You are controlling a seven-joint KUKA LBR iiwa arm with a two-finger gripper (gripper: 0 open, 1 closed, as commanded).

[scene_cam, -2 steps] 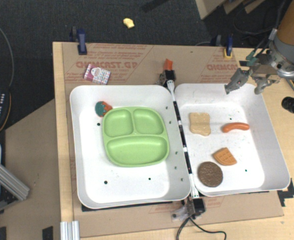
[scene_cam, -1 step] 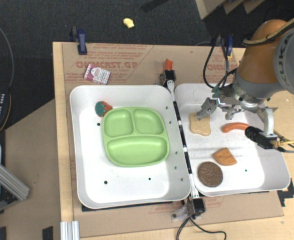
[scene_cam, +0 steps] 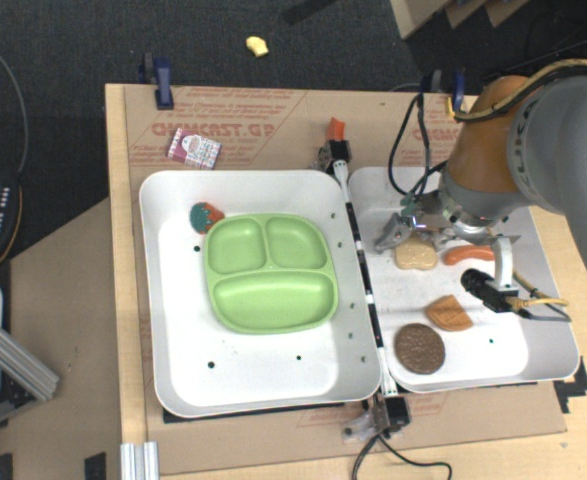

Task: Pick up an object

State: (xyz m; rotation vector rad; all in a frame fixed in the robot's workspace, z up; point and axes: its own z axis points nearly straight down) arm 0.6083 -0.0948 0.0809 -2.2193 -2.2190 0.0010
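Now | left bin (scene_cam: 173, 348): green tray (scene_cam: 270, 271) | right bin (scene_cam: 533, 353): cookie (scene_cam: 419, 348), bread (scene_cam: 416, 257)

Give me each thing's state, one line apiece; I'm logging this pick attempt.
Claw: low in the right bin, over the beige piece; grip hidden.
Beige piece: lying flat under the claw.
Orange stick: lying flat.
Brown disc: lying flat, untouched.
Tan chunk: resting beside the disc.
Green plate: upright in the left bin.
Small ball: at the plate's corner.
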